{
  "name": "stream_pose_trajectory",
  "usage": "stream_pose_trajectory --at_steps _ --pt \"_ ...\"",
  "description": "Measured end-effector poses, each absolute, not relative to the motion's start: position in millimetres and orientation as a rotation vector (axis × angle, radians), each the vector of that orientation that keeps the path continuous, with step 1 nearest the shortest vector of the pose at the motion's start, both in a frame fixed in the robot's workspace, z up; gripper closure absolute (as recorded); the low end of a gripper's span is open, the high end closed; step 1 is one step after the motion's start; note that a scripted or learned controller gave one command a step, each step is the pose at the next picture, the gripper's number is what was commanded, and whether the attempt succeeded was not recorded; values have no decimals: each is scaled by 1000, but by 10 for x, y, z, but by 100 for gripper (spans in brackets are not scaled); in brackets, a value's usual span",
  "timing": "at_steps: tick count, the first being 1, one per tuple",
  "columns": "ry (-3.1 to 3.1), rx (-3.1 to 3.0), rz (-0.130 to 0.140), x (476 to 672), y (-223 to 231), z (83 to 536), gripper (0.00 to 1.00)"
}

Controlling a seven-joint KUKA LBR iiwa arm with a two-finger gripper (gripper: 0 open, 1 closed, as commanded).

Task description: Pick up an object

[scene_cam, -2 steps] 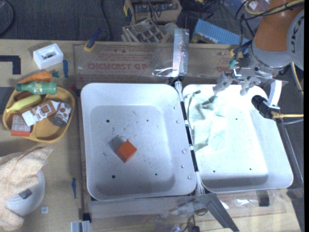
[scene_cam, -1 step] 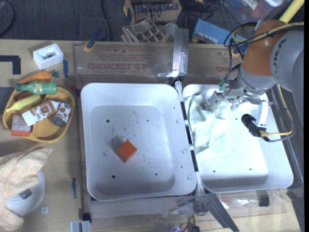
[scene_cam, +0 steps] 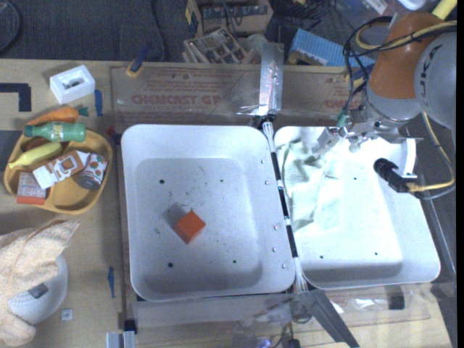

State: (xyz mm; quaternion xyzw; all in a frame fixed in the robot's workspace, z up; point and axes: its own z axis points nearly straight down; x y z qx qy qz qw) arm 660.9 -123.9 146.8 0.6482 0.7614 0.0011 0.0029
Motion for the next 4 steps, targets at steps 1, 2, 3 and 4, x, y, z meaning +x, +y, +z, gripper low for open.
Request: stream_pose_trajectory --at_steps 1,2,3,4 --pt "2454 1950 7 6583 -1207 893 0" --pt "2650 1674 8 6315 -1223 899 0" --pt "2671 1644 3 6335 -1313 1903 0" --pt "2578 1774 10 6016 -1527 915 0"
